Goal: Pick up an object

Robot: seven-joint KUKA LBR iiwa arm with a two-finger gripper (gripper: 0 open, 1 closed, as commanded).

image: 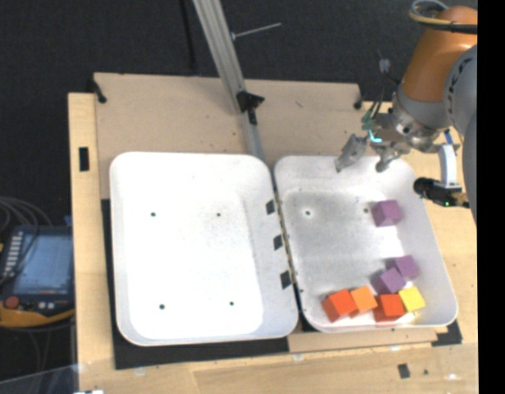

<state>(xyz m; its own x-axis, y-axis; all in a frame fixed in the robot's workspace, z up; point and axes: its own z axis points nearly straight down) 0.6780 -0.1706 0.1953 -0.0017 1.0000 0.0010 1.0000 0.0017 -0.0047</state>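
I found nothing that I could read anywhere in my view: no words, labels, brands, numbers or signs stood legibly on any surface. The small screen device [40, 263] at the left edge showed a bluish display, but whatever was on it was too blurred for me to make out. The blocks in the right bin [334, 220] bore plain faces of purple, orange and yellow without any marking. The left bin [186, 245] carried only a few dark dots, which were not characters. The bench [170, 113] and its small black tabs likewise showed no lettering that I could tell.
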